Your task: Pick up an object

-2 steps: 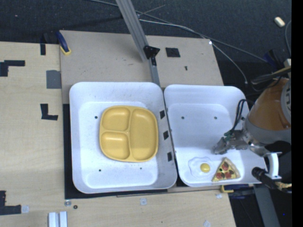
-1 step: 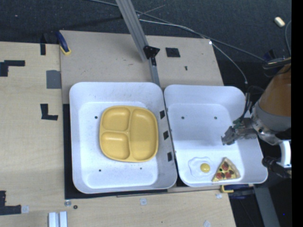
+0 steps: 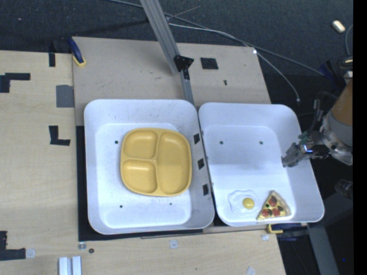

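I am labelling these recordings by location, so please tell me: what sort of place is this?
Probably a robotics lab bench set up for picking trials, not a kitchen. Two shallow white bins sit side by side on a wooden bench; the food is toy-like: a fried egg, a pizza slice, an empty yellow divided plate. Loose cables run behind.

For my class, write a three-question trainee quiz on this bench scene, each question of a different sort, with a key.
1. True or false: the yellow divided plate lies in the left bin.
2. Which toy lies beside the pizza slice in the right bin? A) banana B) fried egg C) cup
3. Fill in: the gripper is over the right bin's ____ edge, as the camera sees it.

Key: 1 true; 2 B; 3 right. The gripper is well apart from both toys, which lie at that bin's near edge.
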`<state>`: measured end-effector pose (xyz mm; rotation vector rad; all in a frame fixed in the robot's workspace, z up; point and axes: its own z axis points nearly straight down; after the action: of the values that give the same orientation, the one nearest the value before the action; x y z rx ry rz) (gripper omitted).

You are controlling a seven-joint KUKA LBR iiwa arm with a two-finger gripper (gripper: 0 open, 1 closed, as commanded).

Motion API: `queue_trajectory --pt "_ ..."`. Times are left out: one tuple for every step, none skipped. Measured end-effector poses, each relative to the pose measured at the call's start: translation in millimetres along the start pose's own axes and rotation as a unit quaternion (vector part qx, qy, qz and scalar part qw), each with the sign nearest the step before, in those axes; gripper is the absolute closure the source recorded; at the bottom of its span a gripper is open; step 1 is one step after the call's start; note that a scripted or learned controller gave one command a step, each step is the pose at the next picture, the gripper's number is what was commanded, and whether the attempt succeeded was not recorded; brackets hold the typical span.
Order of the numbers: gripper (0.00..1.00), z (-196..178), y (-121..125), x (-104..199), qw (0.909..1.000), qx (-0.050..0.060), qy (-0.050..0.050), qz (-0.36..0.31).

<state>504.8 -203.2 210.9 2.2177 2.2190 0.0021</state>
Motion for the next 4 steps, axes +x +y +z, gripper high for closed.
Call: queue_trajectory --pt "1.0 -53 1 0 1.0 0.0 0.0 -0.001" --pt "1.0 -58 19 53 1.0 0.002 0.002 -0.003" --pt "1.0 -48 45 97 1.0 0.002 0.001 -0.003" --pt "1.0 -50 67 153 1.0 0.002 0.002 -0.003"
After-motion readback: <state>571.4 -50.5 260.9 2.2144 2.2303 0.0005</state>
